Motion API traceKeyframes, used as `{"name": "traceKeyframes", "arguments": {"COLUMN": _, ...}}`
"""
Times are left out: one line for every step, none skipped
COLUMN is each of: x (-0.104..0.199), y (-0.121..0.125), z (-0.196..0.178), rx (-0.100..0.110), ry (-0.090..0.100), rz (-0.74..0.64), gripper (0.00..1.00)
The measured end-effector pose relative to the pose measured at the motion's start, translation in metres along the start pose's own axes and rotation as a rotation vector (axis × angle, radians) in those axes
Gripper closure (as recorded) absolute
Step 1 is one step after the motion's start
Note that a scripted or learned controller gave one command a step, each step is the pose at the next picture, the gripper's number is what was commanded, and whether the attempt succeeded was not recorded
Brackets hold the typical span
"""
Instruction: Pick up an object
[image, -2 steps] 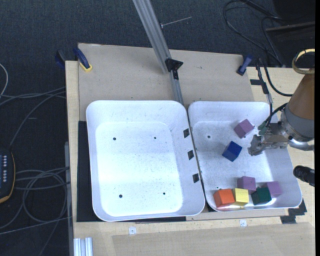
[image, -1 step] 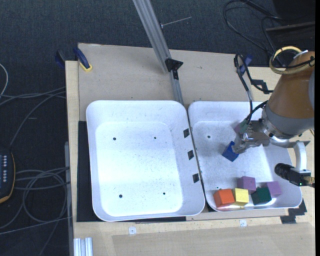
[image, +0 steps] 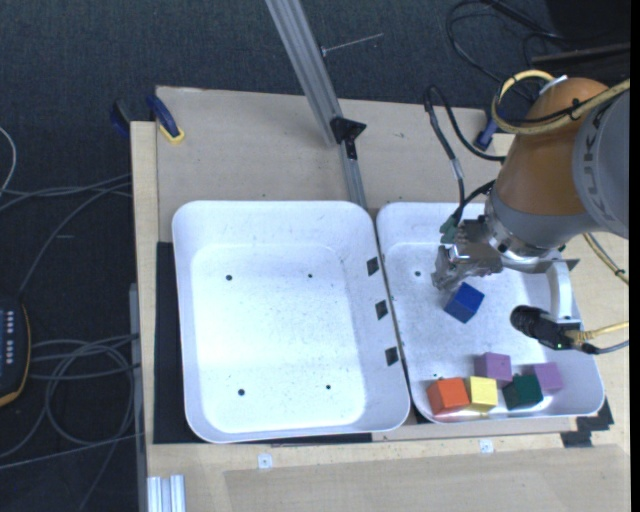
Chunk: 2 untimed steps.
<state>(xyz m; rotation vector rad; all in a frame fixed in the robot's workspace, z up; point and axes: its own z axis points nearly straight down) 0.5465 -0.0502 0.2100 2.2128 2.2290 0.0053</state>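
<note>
Hand (image: 455, 272) over right bin (image: 420, 225); blue cube (image: 464, 302) just below its tip at 5 o'clock. Whether the cube is grasped: cannot tell. Along the bin's 6 o'clock wall: orange block (image: 449, 395), yellow block (image: 483, 392), green block (image: 521, 391), two purple blocks (image: 495, 365). Left bin (image: 190, 225) adjoins at 9 o'clock.

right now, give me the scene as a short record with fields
gripper: over the right bin, just above the blue block
blue block: tilted, apart from the other blocks
front of right bin: orange block, yellow block, green block, two purple blocks
left bin: white, beside the right bin
</note>
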Motion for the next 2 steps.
{"name": "traceKeyframes", "arguments": {"x": 0.055, "y": 0.011, "z": -0.016, "rx": 0.0, "ry": 0.0, "rz": 0.0, "gripper": 1.0}}
{"name": "traceKeyframes", "arguments": {"x": 0.116, "y": 0.021, "z": -0.026, "rx": 0.001, "ry": 0.001, "rz": -0.001, "gripper": 1.0}}
